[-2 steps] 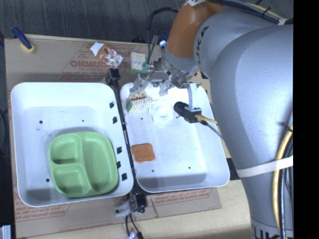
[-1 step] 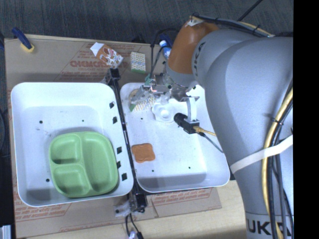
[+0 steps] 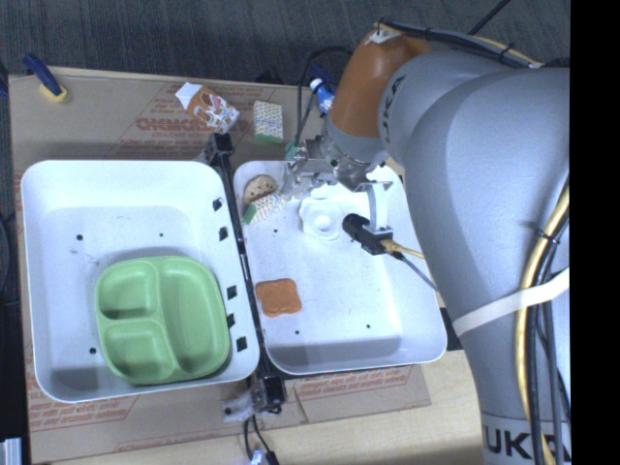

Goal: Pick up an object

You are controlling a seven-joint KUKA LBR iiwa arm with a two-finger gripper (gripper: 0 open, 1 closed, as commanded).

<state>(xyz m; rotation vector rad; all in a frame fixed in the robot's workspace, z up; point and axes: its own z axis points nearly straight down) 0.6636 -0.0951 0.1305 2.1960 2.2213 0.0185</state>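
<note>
The right bin (image 3: 387, 342) holds an orange-brown flat piece (image 3: 278, 297) near its left wall. At its far left corner lie a brown and white round item (image 3: 259, 188) and a pale green-edged item (image 3: 264, 208). A white round object (image 3: 320, 220) sits just beyond the middle. My gripper (image 3: 310, 170) is low over the bin's far edge, just above the white round object and right of the brown item. The grey arm and orange band (image 3: 363, 85) hide the bin's far right corner.
The left bin (image 3: 58, 192) contains a green divided tray (image 3: 163, 316) at its near side. Behind the bins on the cardboard lie a snack packet (image 3: 206, 108), a small green-white packet (image 3: 268, 121) and a blue clip (image 3: 45, 77). A black cable plug (image 3: 366, 232) hangs beside the gripper.
</note>
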